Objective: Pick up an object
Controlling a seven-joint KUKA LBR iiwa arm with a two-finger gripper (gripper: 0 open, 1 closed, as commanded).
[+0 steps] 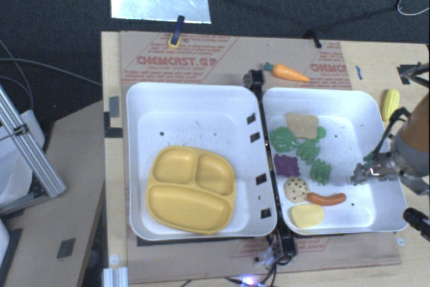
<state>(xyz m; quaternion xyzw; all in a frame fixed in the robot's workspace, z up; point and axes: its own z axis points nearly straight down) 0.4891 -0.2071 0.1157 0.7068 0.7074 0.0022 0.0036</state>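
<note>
A: Currently the hand (363,172) hovers at the right bin's (366,104) right side; whether released or clenched, cannot tell.

B: Nearest target?

A: Sausage (326,198), lying flat near the bin's front, between the cookie (295,188) and the hand. Judged light, stiff plastic, smooth, likely to roll. Pinch across its narrow middle.

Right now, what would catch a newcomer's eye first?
The yellow divided tray in the left bin, then the cluster of toy food in the right bin. An orange carrot lies outside, just beyond the bins' far rims, and the tool hovers at the right bin's right side.
</note>
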